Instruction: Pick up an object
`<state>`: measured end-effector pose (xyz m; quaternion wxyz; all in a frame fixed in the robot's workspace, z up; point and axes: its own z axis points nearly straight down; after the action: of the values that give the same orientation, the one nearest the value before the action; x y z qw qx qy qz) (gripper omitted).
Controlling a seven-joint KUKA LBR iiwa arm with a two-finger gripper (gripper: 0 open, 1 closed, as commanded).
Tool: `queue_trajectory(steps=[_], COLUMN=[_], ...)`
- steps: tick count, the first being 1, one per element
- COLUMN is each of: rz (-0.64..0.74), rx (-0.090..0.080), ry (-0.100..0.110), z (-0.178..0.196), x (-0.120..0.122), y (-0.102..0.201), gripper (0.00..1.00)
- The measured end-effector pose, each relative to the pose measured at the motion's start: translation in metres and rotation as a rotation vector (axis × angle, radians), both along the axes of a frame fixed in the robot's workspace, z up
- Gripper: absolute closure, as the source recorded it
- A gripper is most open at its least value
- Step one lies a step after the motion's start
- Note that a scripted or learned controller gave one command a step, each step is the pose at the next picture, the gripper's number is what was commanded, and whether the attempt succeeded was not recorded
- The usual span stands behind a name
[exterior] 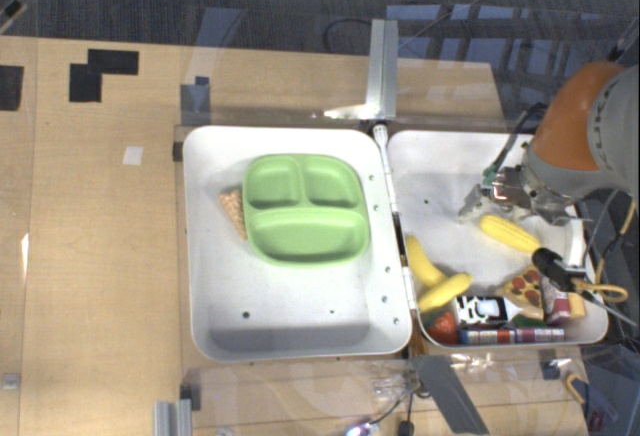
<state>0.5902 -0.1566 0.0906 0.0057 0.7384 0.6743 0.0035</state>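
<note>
My gripper (487,192) hangs over the middle of the right bin (440,174), on the grey arm with its orange band that comes in from the right. A yellow corn cob (510,234) lies just below and to the right of it, apart from it. Two yellow bananas (432,276) rest against the bin's left wall. Along the front edge lie a red fruit (445,326), a black and white box (482,308), a striped stick (515,334) and a pizza slice (530,292). I see nothing held in the gripper.
The left bin (215,304) holds a green divided plate (303,207) with a brownish cracker (233,212) tucked at its left side. A metal post (383,69) stands behind the divider between the bins. The bench stretches off to the left.
</note>
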Motion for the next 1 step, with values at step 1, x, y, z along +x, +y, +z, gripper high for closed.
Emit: queue_trajectory(steps=[1], rz=[0.131], rx=[-0.001], ry=[-0.004], z=[0.0007], x=[-0.0352], y=[-0.0136], gripper=[0.00])
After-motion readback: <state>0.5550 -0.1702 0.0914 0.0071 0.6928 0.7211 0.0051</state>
